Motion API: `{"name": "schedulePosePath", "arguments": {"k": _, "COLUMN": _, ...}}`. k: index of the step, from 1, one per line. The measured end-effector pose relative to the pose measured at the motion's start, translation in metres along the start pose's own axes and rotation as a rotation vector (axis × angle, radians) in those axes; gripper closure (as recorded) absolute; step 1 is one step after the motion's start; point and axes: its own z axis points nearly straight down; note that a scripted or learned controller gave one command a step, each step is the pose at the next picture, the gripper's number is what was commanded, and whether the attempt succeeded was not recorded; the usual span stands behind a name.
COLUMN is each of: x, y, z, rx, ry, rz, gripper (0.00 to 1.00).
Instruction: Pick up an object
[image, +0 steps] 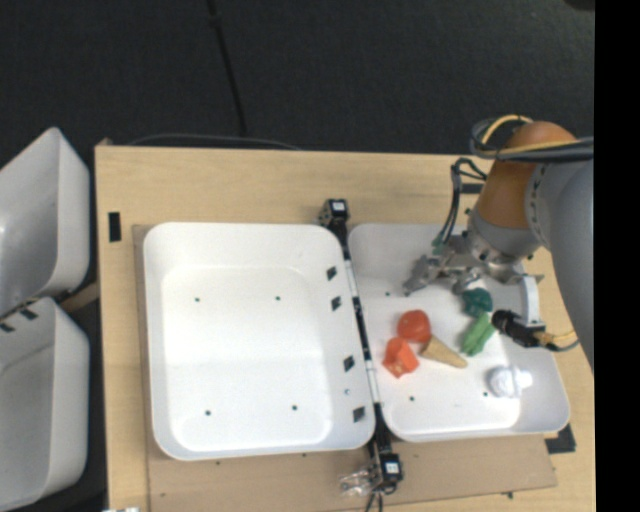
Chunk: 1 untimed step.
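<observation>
Nearest the camera, the light wooden table (120, 300) carries two shallow white plastic bins side by side, joined along their shared edge by small black clips (352, 330). The left white bin (240, 340) sits with its floor bare, while the right white bin (440, 410) holds all the loose things. Closest in that bin is a small white rounded plastic piece (508, 381) near the right wall. Just beyond it lie an orange-red blocky toy (400, 357) and a tan cone-shaped piece (444, 352), the cone's wide end close to a round red toy (414, 325) and its tip pointing right. A green elongated toy (477, 333) lies tilted beside the cone, with a darker teal toy (477, 300) just behind it. Farther back, the metal gripper (436, 272) hangs low over the bin's rear part, apart from the toys, its fingers spread and holding nothing. Above it rises the grey arm with its orange band (505, 190).
</observation>
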Motion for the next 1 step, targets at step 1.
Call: {"name": "schedulePosePath", "arguments": {"k": 1, "x": 0.0518, "y": -0.035, "z": -0.0075, "rx": -0.006, "ry": -0.001, "rz": -0.001, "gripper": 0.0}}
